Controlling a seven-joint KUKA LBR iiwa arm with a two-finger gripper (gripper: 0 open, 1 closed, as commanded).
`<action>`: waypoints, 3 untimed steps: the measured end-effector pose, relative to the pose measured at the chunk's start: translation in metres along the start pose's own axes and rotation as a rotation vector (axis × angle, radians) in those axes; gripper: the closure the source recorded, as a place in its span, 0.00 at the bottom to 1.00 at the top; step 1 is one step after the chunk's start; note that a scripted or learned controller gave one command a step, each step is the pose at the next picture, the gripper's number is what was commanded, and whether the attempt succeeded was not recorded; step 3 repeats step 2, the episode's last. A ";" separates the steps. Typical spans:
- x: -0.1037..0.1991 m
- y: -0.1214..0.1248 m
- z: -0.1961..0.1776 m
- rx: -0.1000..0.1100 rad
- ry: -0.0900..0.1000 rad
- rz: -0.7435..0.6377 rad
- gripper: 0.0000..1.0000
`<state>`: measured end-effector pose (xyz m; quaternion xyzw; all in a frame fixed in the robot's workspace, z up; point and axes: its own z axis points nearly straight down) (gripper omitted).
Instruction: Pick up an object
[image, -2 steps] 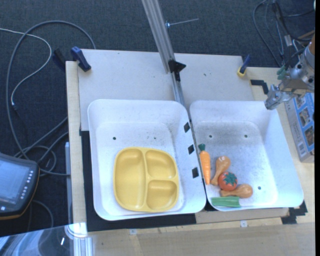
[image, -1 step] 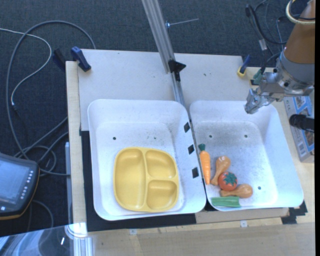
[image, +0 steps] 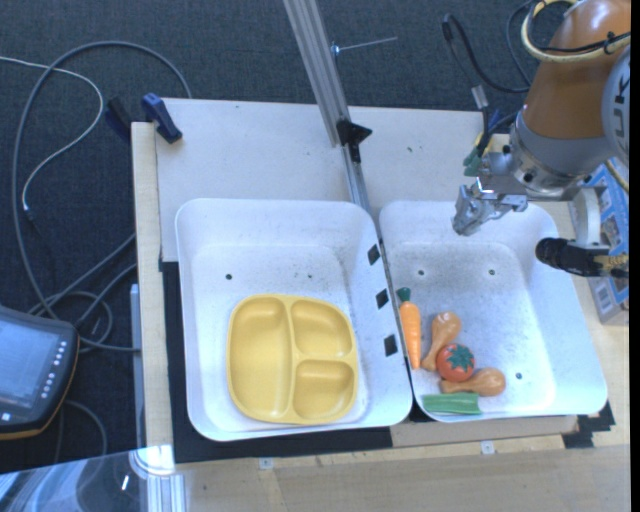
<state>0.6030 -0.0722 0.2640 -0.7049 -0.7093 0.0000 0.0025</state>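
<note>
Pincer: the gripper (image: 470, 222) hung over the far edge of the right bin (image: 560, 330), at the end of the grey arm with the orange band (image: 572, 70). It pointed down and nothing was seen between its fingers. Whether the fingers were apart or together could not be told.

Right bin: it lay directly under the pincer and stretched from there toward the near side of the bench. The floor just below the pincer was bare white with small dark specks.

Toy food: all pieces lay in a group well apart from the pincer, at the near left part of the same bin.

Carrot: the orange carrot (image: 410, 334) with a green top was the piece nearest to the pincer's left side, lying along the bin's left wall.

Tomato: the red tomato (image: 457, 361) sat lower than the pincer, almost straight toward the viewer from it, touching the tan pieces around it.

Tan pieces: one tan piece (image: 441, 335) lay between carrot and tomato, another tan piece (image: 485, 382) lay just behind the tomato on the near side.

Green piece: a flat green piece (image: 451, 403) was the farthest from the pincer, at the near wall.

Left bin: the left bin (image: 200, 260) lay far to the pincer's left and held a yellow divided tray (image: 293, 357).
</note>
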 end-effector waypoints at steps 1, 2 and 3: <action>0.063 0.004 -0.001 -0.003 0.000 -0.002 1.00; 0.120 0.017 0.009 -0.004 -0.001 -0.001 1.00; 0.120 0.017 0.009 -0.004 -0.001 -0.001 1.00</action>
